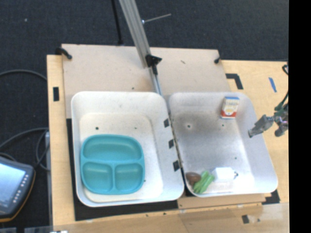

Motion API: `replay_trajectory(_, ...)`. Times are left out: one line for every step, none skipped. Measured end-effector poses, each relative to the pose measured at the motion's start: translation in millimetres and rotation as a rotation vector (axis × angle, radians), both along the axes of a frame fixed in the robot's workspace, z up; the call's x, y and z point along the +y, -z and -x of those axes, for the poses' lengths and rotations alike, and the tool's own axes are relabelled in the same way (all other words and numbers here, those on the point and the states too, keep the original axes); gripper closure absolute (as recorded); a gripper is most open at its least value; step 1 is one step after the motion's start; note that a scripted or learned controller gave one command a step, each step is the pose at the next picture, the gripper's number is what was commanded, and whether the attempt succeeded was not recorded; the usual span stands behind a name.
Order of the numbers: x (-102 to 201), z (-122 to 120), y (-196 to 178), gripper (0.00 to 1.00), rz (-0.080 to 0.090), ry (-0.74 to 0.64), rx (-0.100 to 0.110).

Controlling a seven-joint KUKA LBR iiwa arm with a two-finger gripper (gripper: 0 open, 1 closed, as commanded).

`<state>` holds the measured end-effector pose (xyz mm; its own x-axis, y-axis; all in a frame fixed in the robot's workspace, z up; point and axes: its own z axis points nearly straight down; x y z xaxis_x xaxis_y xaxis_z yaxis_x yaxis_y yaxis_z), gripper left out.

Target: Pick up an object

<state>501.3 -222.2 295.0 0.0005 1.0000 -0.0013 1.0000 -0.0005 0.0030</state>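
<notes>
Though smooth, scuffed white bins [160, 130]

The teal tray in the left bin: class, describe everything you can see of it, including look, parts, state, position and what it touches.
The teal tray is a rounded-corner rectangle that looks like smooth plastic, divided by raised ridges into three compartments: one wide one along the far side and two smaller ones along the near side. All three appear to hold nothing. It lies flat, open side up, on the floor of the left bin, in its near left part. Nothing else touches it.
</notes>
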Motion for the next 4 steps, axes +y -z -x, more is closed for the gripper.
replay_trajectory(-1,-1,-11,1.00,0.002,-0.002,-0.003)
replay_trajectory(77,-7,46,1.00,-0.004,-0.009,0.005)
replay_trajectory(165,12,96,1.00,-0.004,-0.009,0.006)
replay_trajectory(208,11,94,1.00,-0.003,-0.007,0.002)
